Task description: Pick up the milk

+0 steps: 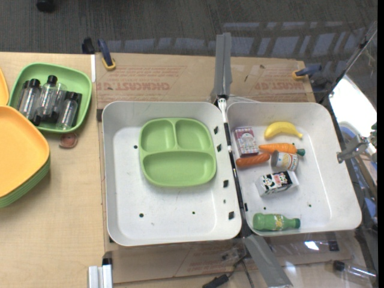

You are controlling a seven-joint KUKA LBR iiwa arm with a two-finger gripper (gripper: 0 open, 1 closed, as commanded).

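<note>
Two white bins side by side on cardboard (156, 77). Left bin (114, 179) with a green divided plate (177, 152) at its centre, nudged toward 12 o'clock.

Right bin (339, 191) with seven items. Milk (277, 182) close to the bin's centre, slightly toward 6 o'clock: a small carton with black-and-white cow patches, lying on its side, tilted, apart from the walls. Just at the milk's 12 o'clock, a can (284, 160), very near and perhaps touching; hard to tell. Above the can, a carrot (279, 149), lengthwise from 9 to 3 o'clock. At the milk's 10 o'clock, a red-orange sausage-like piece (253, 159), touching the carrot's left end. Pink box (245, 141) at 11 o'clock, near the bin's left wall. Banana (283, 129) toward 12 o'clock of the bin. Green bottle (276, 222) at the milk's 6 o'clock, on its side along the near wall, well apart from the milk.

Past the bin's 3 o'clock rim, a grey metal piece, apparently the gripper (355, 150), well apart from the milk and with nothing in its grasp; open or closed, cannot tell.

Far out at 9 o'clock, a green tray (81, 92) of small bottles (48, 101) and stacked orange plates (21, 155).
</note>
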